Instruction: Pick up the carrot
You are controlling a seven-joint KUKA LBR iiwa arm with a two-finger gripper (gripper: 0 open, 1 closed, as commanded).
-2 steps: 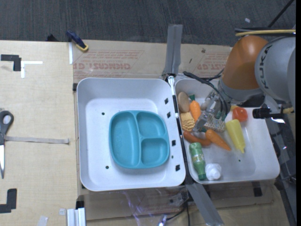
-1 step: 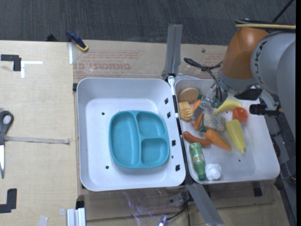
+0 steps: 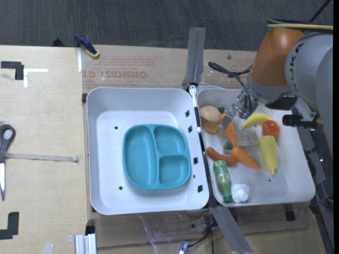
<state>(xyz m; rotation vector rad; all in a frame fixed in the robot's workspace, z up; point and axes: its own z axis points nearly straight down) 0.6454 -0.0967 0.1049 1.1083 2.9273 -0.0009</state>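
Note:
The carrot (image 3: 247,157) lies in the right bin (image 3: 296,187), orange with a green top pointing left, near the bin's middle. A second slim orange piece (image 3: 229,133) lies just above it, and an orange-red one (image 3: 219,154) to its left. My gripper (image 3: 234,117) hangs over the bin's upper left part, between the bread roll (image 3: 211,117) and the banana (image 3: 256,119). It is open, holds nothing, and sits just above the slim orange piece.
The right bin also holds a tomato (image 3: 270,127), a yellow vegetable (image 3: 268,152), a sponge (image 3: 246,137), a green bottle (image 3: 222,180) and a white lump (image 3: 241,193). A teal divided plate (image 3: 157,156) sits in the left bin (image 3: 100,142).

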